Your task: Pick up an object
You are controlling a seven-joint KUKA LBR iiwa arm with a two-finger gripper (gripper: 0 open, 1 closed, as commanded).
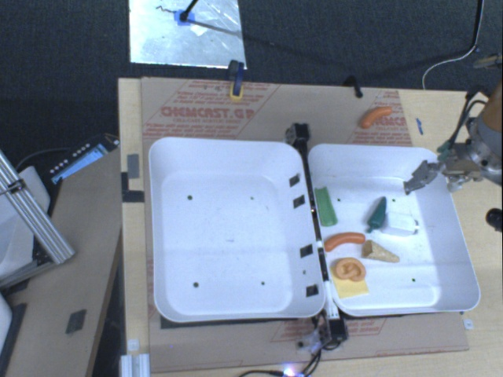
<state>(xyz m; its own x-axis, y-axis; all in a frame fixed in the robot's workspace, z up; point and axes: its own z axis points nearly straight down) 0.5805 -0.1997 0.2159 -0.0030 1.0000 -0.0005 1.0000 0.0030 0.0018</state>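
I see the gripper (418,177) hanging over the right bin (456,246), near its upper right edge, carrying nothing; I cannot tell how it is set. All 6 candidates lie untouched in that bin: green stick (325,206), teal piece (379,214), white block (401,224), sausage (344,241), cone (380,251), pretzel (349,269). Nothing picked yet; descent, grasp and lift remain.

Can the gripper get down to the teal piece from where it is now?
Probably yes. The gripper hovers over the right bin, up and right of the teal piece. Nothing lies over the piece, though a white block touches its right side.
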